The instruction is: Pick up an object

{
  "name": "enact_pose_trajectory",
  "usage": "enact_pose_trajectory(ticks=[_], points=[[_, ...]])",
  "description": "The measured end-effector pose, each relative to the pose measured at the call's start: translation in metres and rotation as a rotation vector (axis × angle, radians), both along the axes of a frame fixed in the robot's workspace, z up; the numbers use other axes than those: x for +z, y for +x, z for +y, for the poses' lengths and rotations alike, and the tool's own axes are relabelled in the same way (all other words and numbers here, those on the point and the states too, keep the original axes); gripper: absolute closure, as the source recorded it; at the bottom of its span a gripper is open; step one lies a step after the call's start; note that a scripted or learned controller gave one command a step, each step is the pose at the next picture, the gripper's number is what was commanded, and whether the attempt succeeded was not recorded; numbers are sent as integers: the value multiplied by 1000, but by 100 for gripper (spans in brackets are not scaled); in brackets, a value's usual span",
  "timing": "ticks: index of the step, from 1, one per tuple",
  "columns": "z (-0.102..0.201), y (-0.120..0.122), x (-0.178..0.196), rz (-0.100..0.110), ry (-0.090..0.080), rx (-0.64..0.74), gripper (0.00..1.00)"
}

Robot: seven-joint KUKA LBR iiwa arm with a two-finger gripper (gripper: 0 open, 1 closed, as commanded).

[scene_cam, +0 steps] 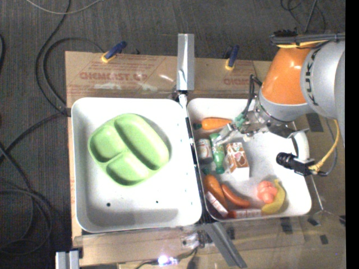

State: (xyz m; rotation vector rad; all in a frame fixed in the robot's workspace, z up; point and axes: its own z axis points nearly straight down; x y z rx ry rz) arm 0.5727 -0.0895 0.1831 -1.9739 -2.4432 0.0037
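Note:
My gripper (pixel 233 130) hangs over the upper middle of the right bin (pixel 300 206), reaching in from the right under the grey and orange arm. Just behind it lies an orange carrot (pixel 216 123). A small white and red carton (pixel 236 157) sits directly below the gripper, with a green bottle (pixel 218 157) and a small can (pixel 203 149) to its left. Nothing shows between the gripper's tips.
Two orange-red sausages (pixel 213 186) (pixel 235 197), a peach (pixel 267 190) and a banana (pixel 277 199) lie along the right bin's front. The left bin (pixel 84 206) holds a green divided plate (pixel 129 148). A metal post (pixel 185 63) stands behind the bins.

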Motion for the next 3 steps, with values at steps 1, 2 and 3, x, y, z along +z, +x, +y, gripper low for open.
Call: enact_pose_trajectory(ticks=[1,2,3], points=[[-33,0,-86,-10,-3,-47,0],[-32,-1,-78,-7,-1,-47,100],[29,-13,20,1,1,19,100]])
